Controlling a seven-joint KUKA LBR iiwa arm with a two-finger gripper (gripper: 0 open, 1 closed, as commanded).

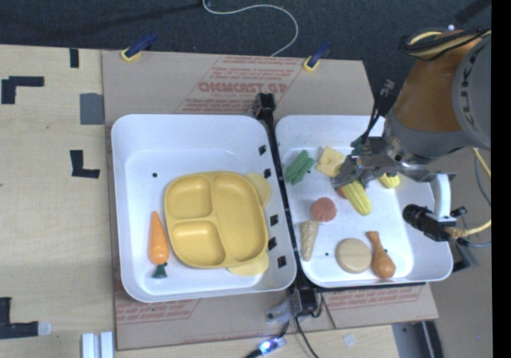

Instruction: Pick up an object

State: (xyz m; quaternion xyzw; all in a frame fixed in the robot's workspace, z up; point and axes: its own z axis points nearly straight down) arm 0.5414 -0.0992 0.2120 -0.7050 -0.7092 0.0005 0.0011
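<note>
Hovering low over the right bin (415,272), the gripper (355,175) sits almost on top of the corn cob (358,197), which lies just below and slightly to the right of it in the camera view. The cob's long axis runs at a slant, from its upper-left end tucked under the gripper down to its lower-right end. Whether the gripper is open or closed, or has anything between its tips, I cannot tell; the dark hardware blurs together here.

Taking the corn cob as the landmark: a yellow cheese wedge (330,161) lies up and to its left, a green pod (299,166) farther left, a red round slice (323,208) just left and a touch lower. Below it sit a cream round bun (352,255) and a drumstick (380,254), with a pale cone (308,238) to the lower left.

The cob is probably the target, being nearest. A grasp would likely go best across its narrow width, square to that slanted axis.
</note>
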